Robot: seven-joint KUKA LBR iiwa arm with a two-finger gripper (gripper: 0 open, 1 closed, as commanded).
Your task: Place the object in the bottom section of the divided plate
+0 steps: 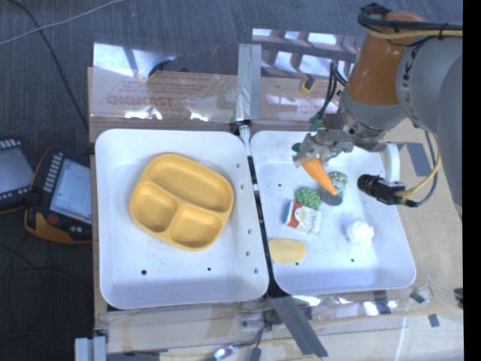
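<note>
looks like i'm at the pickup stage. the gripper is over the right bin, and the toy carrot hangs from it, thick end up at the fingers, tip pointing down toward the green round toy. i'd say it's clamped on the carrot, though from up here i can't tell if it's fully clear of the bin. the yellow divided plate sits in the left bin. next i need to carry it across the divider to the plate's bottom section.

You see a white ball, a pale yellow oval piece and a small carton in the right bin; a pendant lies left of the desk.
</note>
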